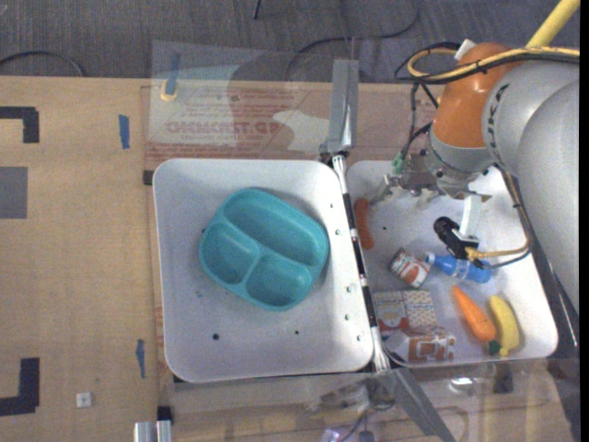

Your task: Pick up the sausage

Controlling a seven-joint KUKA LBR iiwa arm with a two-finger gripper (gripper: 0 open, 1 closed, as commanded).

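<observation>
The gripper (pixel 416 180) hangs at the right bin's (pixel 414 235) 12 o'clock edge. The wrist covers it, so its grip state cannot be told. The sausage (pixel 364 224) lies apart, at its 8 o'clock.

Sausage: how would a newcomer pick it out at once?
Take the right bin, under the arm. The sausage lies along its left wall. It is a blunt reddish-brown rod, alone there; the brighter, tapered carrot lies beside the banana.
</observation>
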